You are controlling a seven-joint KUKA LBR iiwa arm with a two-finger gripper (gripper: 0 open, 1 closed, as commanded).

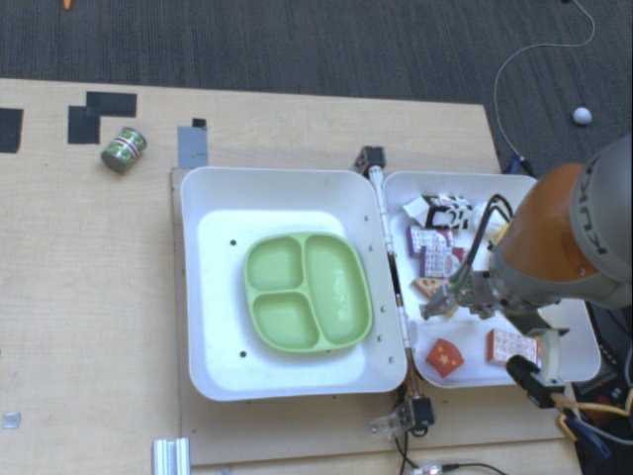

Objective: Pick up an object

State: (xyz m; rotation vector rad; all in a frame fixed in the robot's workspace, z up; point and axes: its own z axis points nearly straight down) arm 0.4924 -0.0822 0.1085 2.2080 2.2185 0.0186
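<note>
Right bin (589,362) holds small items. The red block (445,357) near its front edge is squat, with no clear long axis. The pink box (509,345) lies flat, long axis left-right. The gripper (442,303) hangs over this bin just above the red block; we cannot tell its state. Left bin (213,295) holds a green plate (307,292). Wooden bench (79,295), dark carpet (297,28). The arm (554,240) hides part of the bin.

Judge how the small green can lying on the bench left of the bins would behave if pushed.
The can lies on its side on the flat bench, so it would probably roll. It looks small, likely light, and stiff rather than floppy.
</note>
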